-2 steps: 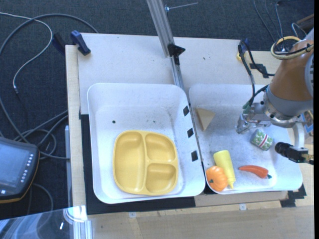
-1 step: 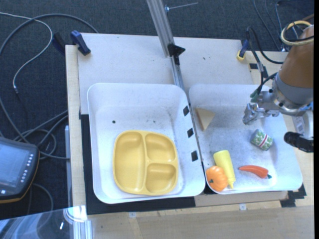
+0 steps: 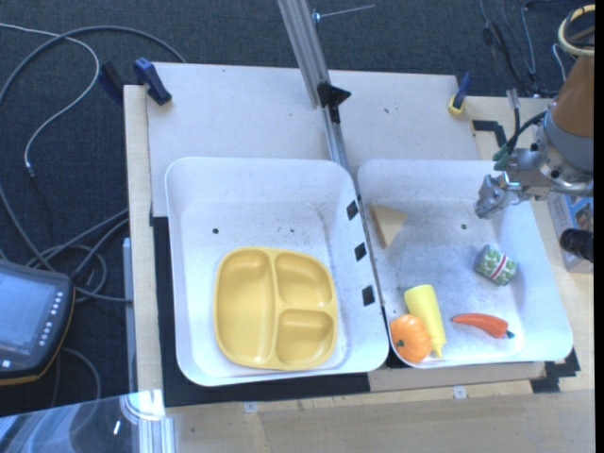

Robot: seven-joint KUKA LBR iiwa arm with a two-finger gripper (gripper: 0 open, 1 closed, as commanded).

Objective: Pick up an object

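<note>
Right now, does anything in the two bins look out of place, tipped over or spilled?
Nothing stands out. The yellow divided plate lies flat in the left bin. In the right bin, the tan wedge, green-and-white object, yellow piece, orange fruit and red pepper lie loose, none spilled out. The gripper hangs over that bin's far right corner.

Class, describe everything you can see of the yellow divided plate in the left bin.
The yellow divided plate looks like smooth plastic, a rounded rectangle with three compartments: one long one on the view's left and two smaller ones on the right. It lies flat, right side up, slightly turned, on the floor of the left bin, towards the near edge. Nothing lies in it or touches it besides the bin floor.
</note>
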